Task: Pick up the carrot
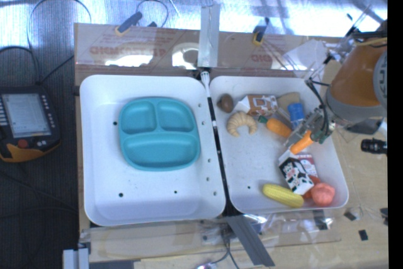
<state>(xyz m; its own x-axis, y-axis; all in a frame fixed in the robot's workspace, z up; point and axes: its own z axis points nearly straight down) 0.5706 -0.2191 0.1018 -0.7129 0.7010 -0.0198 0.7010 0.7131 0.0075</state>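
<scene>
The carrot (302,142) is a short, tapered orange piece lying slantwise in the right bin (252,195), just above a cow-patterned carton (297,174). My gripper (313,133) reaches in from the right, below the arm's orange band, and its fingers are shut on the carrot's upper right end. The carrot's lower left tip points toward the carton. The wrist hides the bin's right wall behind it.
The right bin also holds an orange piece with a green end (277,127), a croissant (242,123), a brown ball (225,102), a blue item (296,112), a corn cob (282,194) and a red fruit (323,193). A teal divided plate (158,133) sits in the left bin (107,192).
</scene>
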